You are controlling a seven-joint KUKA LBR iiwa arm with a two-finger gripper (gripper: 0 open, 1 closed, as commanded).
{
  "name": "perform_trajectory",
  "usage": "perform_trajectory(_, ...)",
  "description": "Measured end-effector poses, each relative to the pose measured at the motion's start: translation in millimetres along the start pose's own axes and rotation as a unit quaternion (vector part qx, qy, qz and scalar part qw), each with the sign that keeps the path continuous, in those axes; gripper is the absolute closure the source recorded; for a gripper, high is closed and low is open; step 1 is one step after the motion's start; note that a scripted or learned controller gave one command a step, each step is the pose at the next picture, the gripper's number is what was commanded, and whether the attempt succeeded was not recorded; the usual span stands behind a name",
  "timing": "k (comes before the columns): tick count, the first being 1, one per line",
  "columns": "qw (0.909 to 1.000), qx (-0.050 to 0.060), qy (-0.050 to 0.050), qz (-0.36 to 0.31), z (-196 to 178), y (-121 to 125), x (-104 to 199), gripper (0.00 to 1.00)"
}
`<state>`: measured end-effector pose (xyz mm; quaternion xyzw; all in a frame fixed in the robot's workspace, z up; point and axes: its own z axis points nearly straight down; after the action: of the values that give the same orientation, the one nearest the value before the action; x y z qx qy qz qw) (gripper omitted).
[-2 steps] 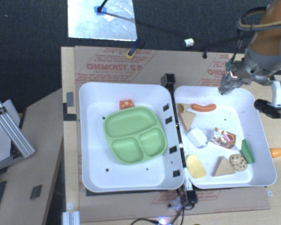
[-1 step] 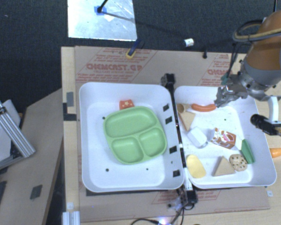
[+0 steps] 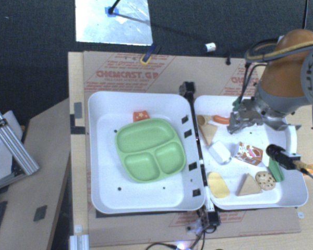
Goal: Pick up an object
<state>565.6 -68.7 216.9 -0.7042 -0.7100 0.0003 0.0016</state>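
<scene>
My gripper [image 3: 237, 124] hangs over the back of the right bin [image 3: 297, 191], coming in from the right on the grey and orange arm. An orange sausage [image 3: 221, 120] lies just to its left. A brown and white packet [image 3: 250, 153] sits just in front of it. A white block [image 3: 219, 151] and a tan wedge [image 3: 206, 134] lie to the front left of the gripper. Nothing can be seen held in the gripper.
Near the right bin's front edge lie a yellow piece [image 3: 217, 184], a second tan wedge [image 3: 248, 185], a cookie [image 3: 264, 179] and a green piece [image 3: 275, 170]. The left bin [image 3: 101, 191] holds a green divided plate [image 3: 148, 150] and a small orange item [image 3: 141, 115].
</scene>
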Motion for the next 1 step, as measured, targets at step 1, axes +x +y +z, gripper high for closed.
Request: perform_trajectory(1,1.0,0.0,0.0,0.0,-9.6,-37.3,46.6,1.0)
